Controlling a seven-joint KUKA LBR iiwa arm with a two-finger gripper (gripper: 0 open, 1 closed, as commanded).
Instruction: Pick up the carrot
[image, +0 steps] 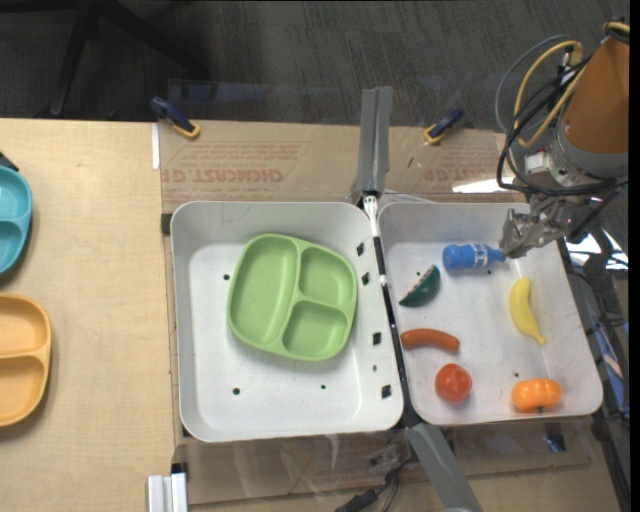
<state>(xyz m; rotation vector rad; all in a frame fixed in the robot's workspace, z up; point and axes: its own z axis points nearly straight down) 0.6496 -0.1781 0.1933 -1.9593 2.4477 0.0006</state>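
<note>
The carrot (430, 340), a short orange-red stick, lies flat in the middle of the right bin (580, 330). My gripper (526, 233) hangs over the back right part of that bin, just right of a blue bottle-shaped toy (470, 257). It is well behind and to the right of the carrot and apart from it. The arm's orange band (600, 90) and its cables rise above the gripper at the top right.
The right bin also holds a watermelon slice (421, 286), a yellow banana (524, 310), a red tomato (453, 382) and an orange pumpkin-like toy (536, 395). A green divided plate (293, 296) lies in the left bin (200, 400). Teal (12, 225) and orange (20, 360) plates sit at far left.
</note>
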